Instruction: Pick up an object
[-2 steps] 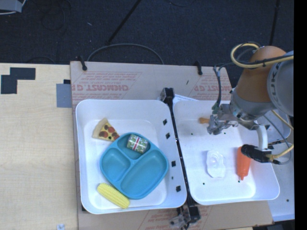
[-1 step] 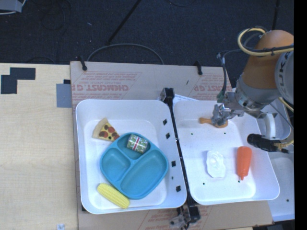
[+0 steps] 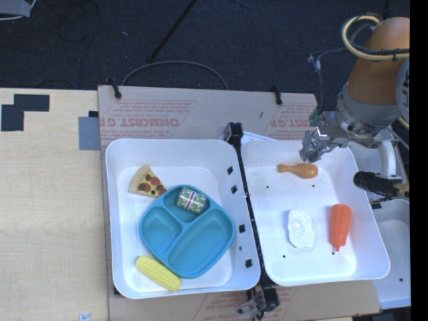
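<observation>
Gripper point(image 3: 313, 148) hovers above drumstick point(image 3: 299, 170) in right bin point(image 3: 374, 259) (fingers' state: cannot tell). Risk: rounded drumstick rolls aside, so the gripper closes on nothing.

1. This is a robotics lab or test cell, not a home or kitchen.
2. A grey industrial arm point(image 3: 374, 79) with an orange band reaches in from the right, with loose cables looping around it.
3. Two shallow white bins, the left bin point(image 3: 117, 179) and the right bin point(image 3: 374, 259), sit side by side on a sheet of printed cardboard point(image 3: 174, 116) laid over a pale wooden bench point(image 3: 47, 212).
4. The bins hold plastic toy food rather than real food: a pizza slice point(image 3: 146, 182), a corn cob point(image 3: 158, 273), a carrot point(image 3: 340, 225) and a drumstick point(image 3: 299, 170).
5. On the far side lies dark carpet point(image 3: 200, 32) crossed by cables.
</observation>
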### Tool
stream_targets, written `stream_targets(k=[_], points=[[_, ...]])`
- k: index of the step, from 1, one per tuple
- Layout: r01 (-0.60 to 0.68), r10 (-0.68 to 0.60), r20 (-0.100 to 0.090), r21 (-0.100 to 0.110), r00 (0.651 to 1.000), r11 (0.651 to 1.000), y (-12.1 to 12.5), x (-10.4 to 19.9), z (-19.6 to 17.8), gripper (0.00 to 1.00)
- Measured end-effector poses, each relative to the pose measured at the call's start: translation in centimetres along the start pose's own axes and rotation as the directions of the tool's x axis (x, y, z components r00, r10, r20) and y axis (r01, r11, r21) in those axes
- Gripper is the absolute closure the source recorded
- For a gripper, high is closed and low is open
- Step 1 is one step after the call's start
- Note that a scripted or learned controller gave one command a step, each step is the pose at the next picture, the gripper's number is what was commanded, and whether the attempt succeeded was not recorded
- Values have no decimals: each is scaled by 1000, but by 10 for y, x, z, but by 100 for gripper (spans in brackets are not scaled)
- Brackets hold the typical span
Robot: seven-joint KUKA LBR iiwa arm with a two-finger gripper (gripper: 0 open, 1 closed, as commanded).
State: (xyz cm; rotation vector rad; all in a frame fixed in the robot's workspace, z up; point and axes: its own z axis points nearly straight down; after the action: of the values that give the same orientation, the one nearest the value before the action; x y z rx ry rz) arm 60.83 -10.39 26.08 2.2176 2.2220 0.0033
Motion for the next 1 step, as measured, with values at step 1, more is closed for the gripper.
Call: stream_targets(k=[1], points=[[2,-2,-2,7,1000,1000,-1,45,12,100]])
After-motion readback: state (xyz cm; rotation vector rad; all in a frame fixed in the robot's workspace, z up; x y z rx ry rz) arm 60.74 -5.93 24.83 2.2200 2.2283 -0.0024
